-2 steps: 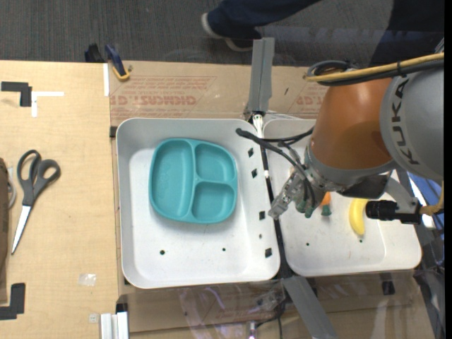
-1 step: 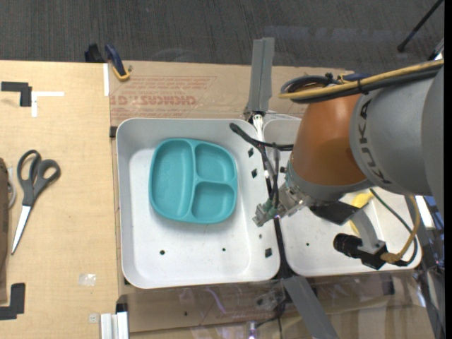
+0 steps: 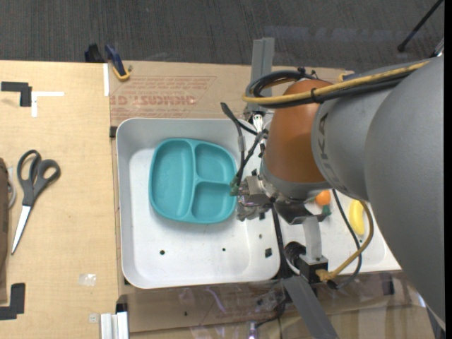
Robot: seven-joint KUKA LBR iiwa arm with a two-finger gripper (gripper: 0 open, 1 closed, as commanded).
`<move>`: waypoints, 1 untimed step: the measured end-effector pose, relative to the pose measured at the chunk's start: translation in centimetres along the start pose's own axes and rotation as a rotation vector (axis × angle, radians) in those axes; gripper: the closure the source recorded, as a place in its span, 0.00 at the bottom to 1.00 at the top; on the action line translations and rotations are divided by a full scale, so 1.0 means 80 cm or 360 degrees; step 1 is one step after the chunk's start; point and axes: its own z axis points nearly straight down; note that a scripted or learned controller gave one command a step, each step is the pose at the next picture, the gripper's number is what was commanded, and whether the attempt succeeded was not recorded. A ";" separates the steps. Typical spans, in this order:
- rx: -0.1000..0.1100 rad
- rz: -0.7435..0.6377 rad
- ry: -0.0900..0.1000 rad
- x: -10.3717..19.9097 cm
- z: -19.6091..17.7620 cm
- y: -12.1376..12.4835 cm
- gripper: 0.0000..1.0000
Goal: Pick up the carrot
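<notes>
A small orange bit, which looks like the carrot (image 3: 323, 198), peeks out in the right bin just right of the arm's wrist. Most of it is hidden by the arm. My gripper (image 3: 295, 207) hangs low over the right bin's left side, under the orange band (image 3: 300, 143), close beside that orange bit. The bulky grey arm covers most of the right bin.
A teal divided plate (image 3: 192, 181) lies in the left bin (image 3: 183, 267). A yellow object (image 3: 357, 217) lies in the right bin, right of the carrot. Black cables loop around the wrist. Scissors (image 3: 30, 186) rest on the bench at far left.
</notes>
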 end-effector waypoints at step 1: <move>0.0002 0.0514 0.0001 -0.050 0.012 -0.002 1.00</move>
